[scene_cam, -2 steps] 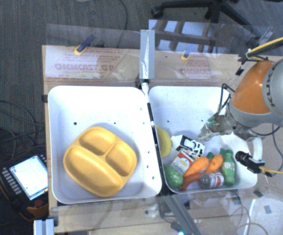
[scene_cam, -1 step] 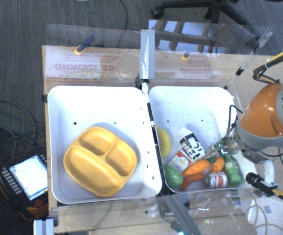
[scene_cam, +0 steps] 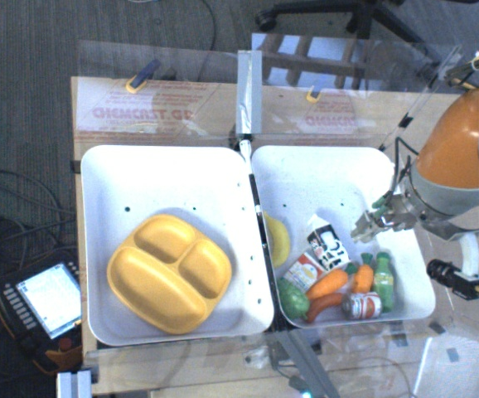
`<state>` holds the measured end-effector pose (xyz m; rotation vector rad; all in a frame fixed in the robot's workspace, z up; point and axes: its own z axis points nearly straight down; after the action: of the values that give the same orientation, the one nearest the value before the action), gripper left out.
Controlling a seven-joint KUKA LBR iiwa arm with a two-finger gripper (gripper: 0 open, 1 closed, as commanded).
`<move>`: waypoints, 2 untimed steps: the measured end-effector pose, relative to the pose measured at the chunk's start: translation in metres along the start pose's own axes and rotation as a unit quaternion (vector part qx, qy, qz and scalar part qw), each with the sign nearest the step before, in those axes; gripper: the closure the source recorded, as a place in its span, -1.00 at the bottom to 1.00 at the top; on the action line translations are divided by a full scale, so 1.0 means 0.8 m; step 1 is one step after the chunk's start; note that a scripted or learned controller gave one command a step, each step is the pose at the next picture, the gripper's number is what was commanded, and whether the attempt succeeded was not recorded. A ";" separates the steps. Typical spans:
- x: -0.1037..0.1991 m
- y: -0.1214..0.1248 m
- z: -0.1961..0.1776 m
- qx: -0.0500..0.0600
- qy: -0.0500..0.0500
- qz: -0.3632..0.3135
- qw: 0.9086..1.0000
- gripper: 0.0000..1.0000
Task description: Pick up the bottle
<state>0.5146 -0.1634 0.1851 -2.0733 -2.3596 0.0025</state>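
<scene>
The bottle [scene_cam: 384,280] is a small green one with a green cap. It lies at the front right of the right bin [scene_cam: 331,172], beside an orange carrot [scene_cam: 362,278] and just above a can [scene_cam: 361,307]. My gripper [scene_cam: 375,221] hangs over the right side of that bin, a little behind and to the left of the bottle's cap, apart from it. Nothing shows between its tips. The orange band of the arm [scene_cam: 459,139] rises behind it at the right.
Packed around the bottle are a second carrot [scene_cam: 328,283], a black-and-white carton [scene_cam: 328,247], a red-and-white box [scene_cam: 304,269], a green vegetable [scene_cam: 293,298], a red chili [scene_cam: 322,307] and a yellow fruit [scene_cam: 278,240]. The left bin [scene_cam: 107,172] holds a yellow divided plate [scene_cam: 170,272].
</scene>
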 end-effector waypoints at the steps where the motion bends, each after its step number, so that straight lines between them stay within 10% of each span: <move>1: 0.102 0.007 -0.006 0.000 0.001 -0.112 0.994 1.00; 2: 0.067 -0.007 0.108 -0.013 -0.004 -0.231 0.973 1.00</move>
<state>0.5023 -0.1109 0.0987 -1.4835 -2.7931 -0.0202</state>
